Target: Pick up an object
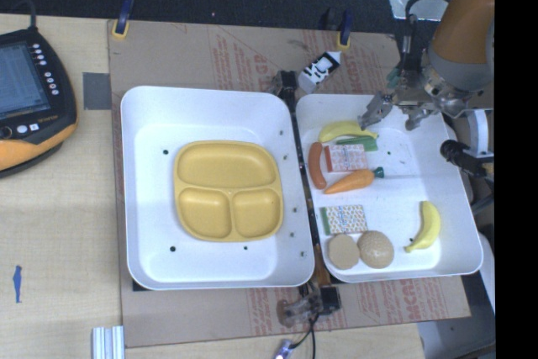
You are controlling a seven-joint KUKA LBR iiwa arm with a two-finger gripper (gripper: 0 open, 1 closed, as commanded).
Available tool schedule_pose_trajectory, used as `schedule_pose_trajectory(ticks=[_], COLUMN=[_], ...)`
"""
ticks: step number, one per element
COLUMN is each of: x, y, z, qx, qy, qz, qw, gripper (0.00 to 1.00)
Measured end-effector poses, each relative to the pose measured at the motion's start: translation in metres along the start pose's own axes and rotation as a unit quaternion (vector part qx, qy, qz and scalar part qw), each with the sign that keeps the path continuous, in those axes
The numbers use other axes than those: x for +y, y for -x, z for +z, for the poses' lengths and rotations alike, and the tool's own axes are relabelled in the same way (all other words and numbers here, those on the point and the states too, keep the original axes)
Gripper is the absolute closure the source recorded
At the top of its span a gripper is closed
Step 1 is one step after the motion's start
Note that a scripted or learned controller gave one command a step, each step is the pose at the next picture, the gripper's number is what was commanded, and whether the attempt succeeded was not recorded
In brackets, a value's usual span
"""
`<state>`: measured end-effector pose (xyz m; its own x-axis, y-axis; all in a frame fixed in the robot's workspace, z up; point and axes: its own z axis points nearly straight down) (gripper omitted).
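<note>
The grey arm with the orange band is reaching in from the right, and its two-finger hand is hanging over the far end of the right shallow white bin, fingers spread apart and pinching nothing. Just beside its nearer fingertip a curved yellow-green toy banana is lying, touching a small red-and-white printed packet. A red toy sausage is sitting along the bin's left wall, and an orange toy carrot is resting below the packet. Nearer me are a patterned square packet, two round tan buns side by side, and a second yellow banana. The left bin is holding a yellow divided plastic tray.
</note>
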<state>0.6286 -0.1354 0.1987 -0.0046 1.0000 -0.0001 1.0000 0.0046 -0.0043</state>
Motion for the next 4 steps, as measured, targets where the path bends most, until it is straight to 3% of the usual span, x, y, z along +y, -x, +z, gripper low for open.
schedule_pose_trajectory(ticks=[1,2,4], x=[0.028,0.028,0.028], y=[-0.028,-0.042,-0.029], z=[0.107,0.107,0.106], qx=[-0.001,0.0,0.0], qy=[0.001,-0.001,0.001], qz=[0.0,-0.002,0.001], qw=[1.0,1.0,1.0], gripper=[0.0,0.0,0.0])
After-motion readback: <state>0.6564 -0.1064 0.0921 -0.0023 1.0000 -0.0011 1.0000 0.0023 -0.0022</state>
